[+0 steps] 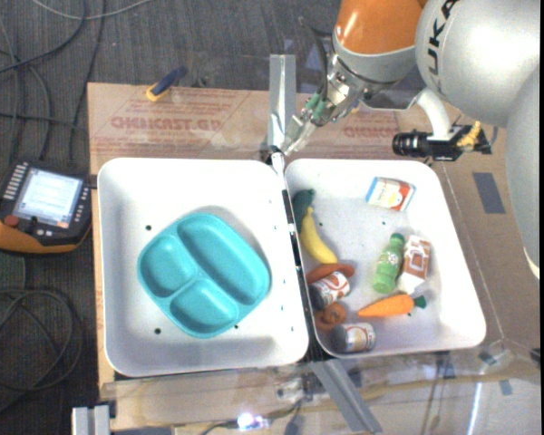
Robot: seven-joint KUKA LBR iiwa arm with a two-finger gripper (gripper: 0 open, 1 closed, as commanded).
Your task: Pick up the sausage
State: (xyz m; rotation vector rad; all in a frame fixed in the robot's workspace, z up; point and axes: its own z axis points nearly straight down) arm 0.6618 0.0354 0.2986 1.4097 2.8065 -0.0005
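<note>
Sausage (331, 273) is lying in the right bin (453, 234), near its left wall, just below the banana (310, 234) and touching the top of a small can (332, 288). Another brown piece (330, 314) is sitting below that can, with a grey can (354, 336) lying at the bin's near edge. Carrot (387, 307) is lying right of them, a green bottle (389, 263) and a small carton (415, 261) above it, a white box (389, 192) toward the far right corner. Left bin (118, 243) is carrying a teal divided tray (205, 272). Claw (299, 132) is hanging over the table's far edge, above the far end of the wall between the bins, well apart from the sausage, nothing between its fingers; released or clenched, cannot tell. Orange-banded arm (408, 16) is reaching in from the far right corner. A handheld pendant (38, 207) is lying off the table's left edge.
</note>
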